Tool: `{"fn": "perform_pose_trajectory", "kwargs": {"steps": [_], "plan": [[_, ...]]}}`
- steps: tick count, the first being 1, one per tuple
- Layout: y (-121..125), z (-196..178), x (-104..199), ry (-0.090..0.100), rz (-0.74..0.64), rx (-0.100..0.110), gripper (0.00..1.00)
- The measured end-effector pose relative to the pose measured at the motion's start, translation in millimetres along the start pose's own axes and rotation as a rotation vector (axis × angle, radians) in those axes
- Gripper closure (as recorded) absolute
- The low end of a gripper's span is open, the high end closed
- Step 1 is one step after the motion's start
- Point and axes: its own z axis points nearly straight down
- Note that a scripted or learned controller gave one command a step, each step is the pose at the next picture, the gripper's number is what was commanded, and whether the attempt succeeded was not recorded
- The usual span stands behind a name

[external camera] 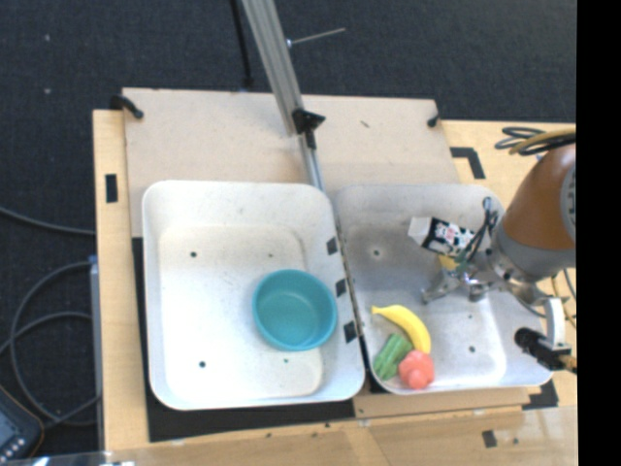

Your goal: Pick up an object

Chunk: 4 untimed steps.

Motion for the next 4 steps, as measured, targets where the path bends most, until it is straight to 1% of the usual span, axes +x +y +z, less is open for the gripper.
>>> {"fn": "perform_pose_trajectory", "kwargs": {"steps": [1, 2, 4], "plan": [[1, -12, -1, 0.000, 0.005, -0.005, 1.00], [4, -77, -1, -0.001, -0.005, -0.009, 1.00], [7, -170, 9, 0.000, -0.007, -0.008, 1.00]]}}
